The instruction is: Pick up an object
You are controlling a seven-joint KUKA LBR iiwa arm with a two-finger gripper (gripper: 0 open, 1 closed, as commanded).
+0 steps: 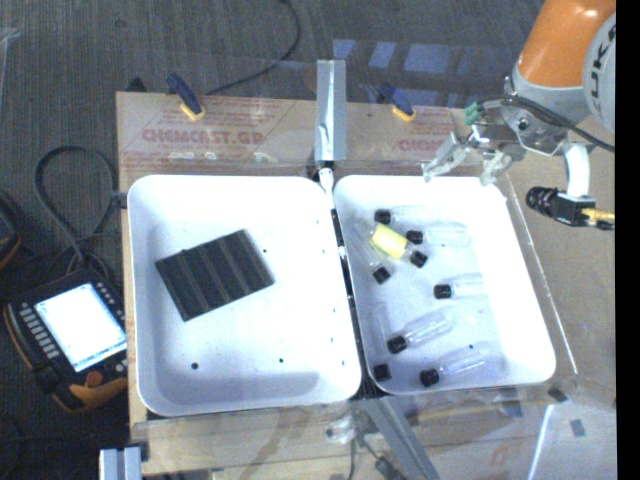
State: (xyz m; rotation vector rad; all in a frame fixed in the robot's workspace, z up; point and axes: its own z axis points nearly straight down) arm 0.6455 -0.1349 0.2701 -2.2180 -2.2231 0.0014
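One arm (pixel 575 38) hovers its open, empty tool (pixel 462 166) above the right bin's (pixel 525 298) far rim.

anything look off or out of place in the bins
Nothing looks spilled or broken. The right bin holds clear bottles with black caps lying on their sides at scattered angles, plus one yellow bottle. The black ridged pad in the left bin lies askew to the bin's edges.

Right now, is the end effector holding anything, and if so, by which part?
Nothing is held. The end effector hangs open above the right bin's far rim, with nothing between its fingers; the small bottles lie in the bin.
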